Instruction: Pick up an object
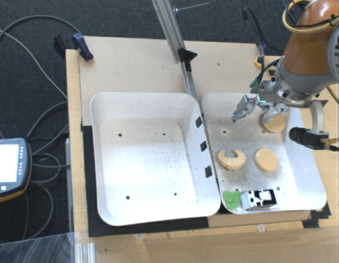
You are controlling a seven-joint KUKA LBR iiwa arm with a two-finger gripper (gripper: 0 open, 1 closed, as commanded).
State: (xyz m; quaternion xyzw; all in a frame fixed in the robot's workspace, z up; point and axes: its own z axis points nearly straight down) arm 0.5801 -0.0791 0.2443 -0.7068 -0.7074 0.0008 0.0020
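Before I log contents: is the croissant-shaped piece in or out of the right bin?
In. The croissant-shaped piece lies on the right bin floor.

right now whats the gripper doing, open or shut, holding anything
Gripper: over the right bin, beside a tan round piece; whether it is open, shut or holding anything cannot be told from this view.

Bench: light wood top w/ two shallow white bins side by side, left bin & right bin, edges touching; blue clamp at far-left corner.
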